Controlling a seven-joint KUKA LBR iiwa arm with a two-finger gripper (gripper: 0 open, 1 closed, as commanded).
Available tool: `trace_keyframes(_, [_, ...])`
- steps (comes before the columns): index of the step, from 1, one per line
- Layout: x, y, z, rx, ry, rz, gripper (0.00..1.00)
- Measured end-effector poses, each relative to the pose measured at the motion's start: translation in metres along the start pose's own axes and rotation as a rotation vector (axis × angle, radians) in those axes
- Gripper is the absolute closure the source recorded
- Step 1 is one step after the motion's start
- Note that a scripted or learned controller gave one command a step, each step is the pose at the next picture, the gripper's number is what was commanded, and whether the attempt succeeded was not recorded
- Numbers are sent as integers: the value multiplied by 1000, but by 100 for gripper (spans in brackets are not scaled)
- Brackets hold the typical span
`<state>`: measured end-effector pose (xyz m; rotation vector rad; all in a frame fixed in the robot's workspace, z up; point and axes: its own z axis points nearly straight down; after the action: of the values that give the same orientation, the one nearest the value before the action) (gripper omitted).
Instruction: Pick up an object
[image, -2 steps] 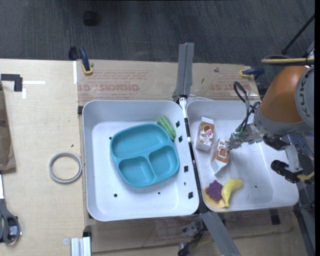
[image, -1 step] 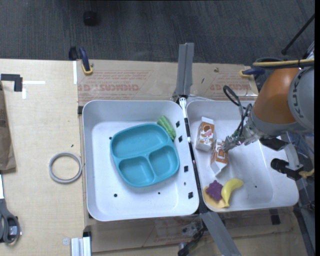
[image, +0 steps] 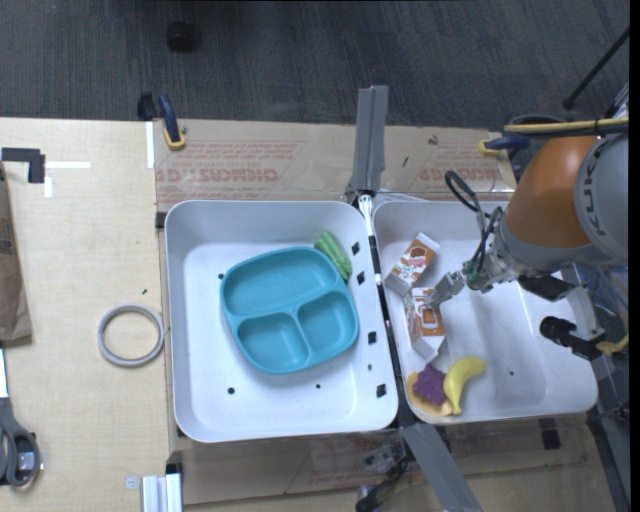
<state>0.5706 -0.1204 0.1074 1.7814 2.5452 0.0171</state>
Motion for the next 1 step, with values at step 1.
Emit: trace_keyframes(1, [1, 40, 1, 4, 6, -359, 0])
